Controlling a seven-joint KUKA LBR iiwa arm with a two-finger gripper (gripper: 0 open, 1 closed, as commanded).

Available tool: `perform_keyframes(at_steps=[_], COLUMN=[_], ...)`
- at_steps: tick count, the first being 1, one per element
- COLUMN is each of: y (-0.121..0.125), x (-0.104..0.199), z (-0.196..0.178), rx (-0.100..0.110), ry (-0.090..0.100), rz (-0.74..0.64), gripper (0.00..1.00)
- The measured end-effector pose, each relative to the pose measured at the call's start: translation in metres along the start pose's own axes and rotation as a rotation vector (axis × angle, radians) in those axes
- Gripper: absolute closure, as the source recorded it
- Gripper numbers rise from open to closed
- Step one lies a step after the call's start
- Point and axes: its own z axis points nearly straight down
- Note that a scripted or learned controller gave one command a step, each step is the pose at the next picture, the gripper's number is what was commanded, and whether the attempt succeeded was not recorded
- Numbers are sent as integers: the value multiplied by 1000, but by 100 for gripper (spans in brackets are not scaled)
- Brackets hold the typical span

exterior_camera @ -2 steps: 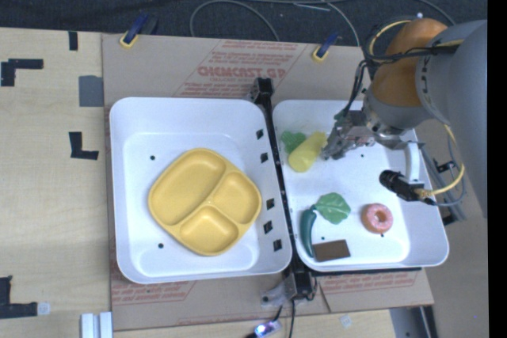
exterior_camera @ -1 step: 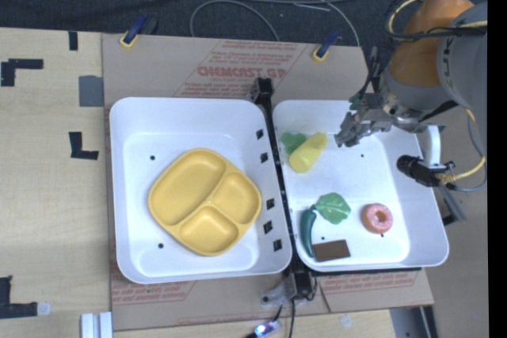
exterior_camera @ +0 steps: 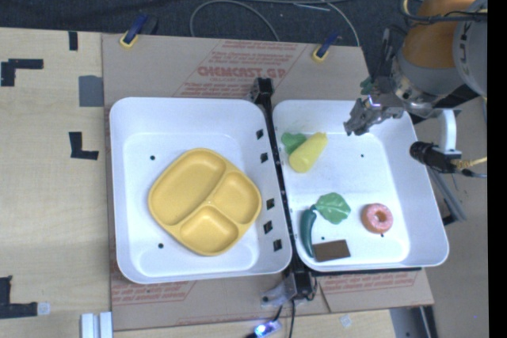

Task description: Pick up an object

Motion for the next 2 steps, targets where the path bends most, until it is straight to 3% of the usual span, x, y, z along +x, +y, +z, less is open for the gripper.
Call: perform_keyframes(at_steps=[2], y=[21], x=[107], z=[0], rx=[4], ry=[2], rz=[-5], gripper=[100])
